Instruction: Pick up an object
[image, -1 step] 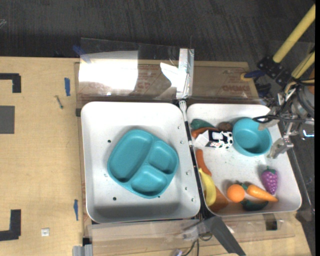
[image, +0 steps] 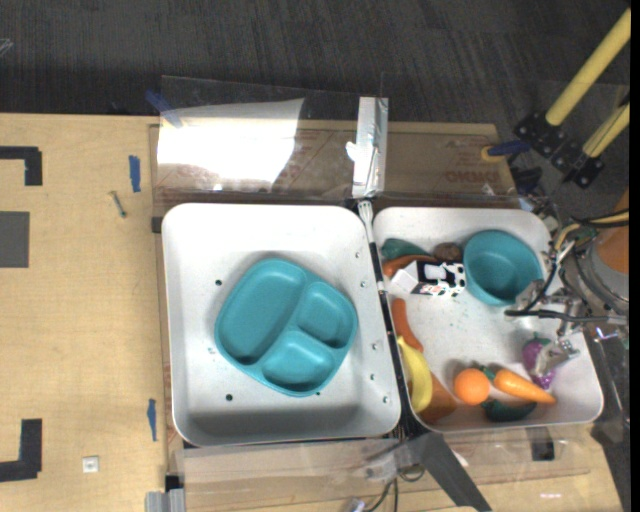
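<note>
1. Sitting mid-left of frame, teal divided plate (image: 288, 325) fills left bin (image: 190, 250): rigid, slick, awkward.
2. Teal bowl (image: 500, 265), upper right bin (image: 585, 395): stiff; pinch its rim.
3. Carrot (image: 522, 384), lower right: light, firm, easiest mid-body.
4. Gripper (image: 560, 318) at right edge; state unclear.

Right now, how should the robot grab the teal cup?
By its rim, probably. The cup stands upright and open at the back of the right bin, so come straight down, one finger inside and one outside, likely on the wall away from the bin's corner.
</note>
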